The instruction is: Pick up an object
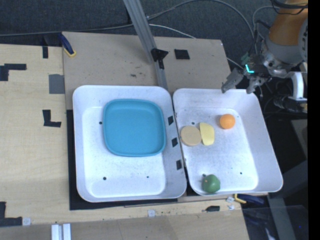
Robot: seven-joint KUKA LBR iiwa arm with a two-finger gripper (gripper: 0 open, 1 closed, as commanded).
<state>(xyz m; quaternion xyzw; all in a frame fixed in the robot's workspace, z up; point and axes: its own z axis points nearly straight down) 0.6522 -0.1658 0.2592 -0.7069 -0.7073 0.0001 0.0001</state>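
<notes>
We see the gripper (241,83) at the 1 o'clock corner of the right bin (250,100), above its far rim. Its two fingers (230,82) are spread apart with nothing between them. Inside the right bin, an orange ball (227,121) lies toward 12 o'clock. A tan disc (190,135) and a yellow piece (207,134) sit touching near the bin's 9 o'clock side. A green object (210,183) rests at 6 o'clock. The left bin (90,184) holds a blue plate (134,127).

arm (287,29) cut by top-right edge; jaws' gap indistinct
</notes>
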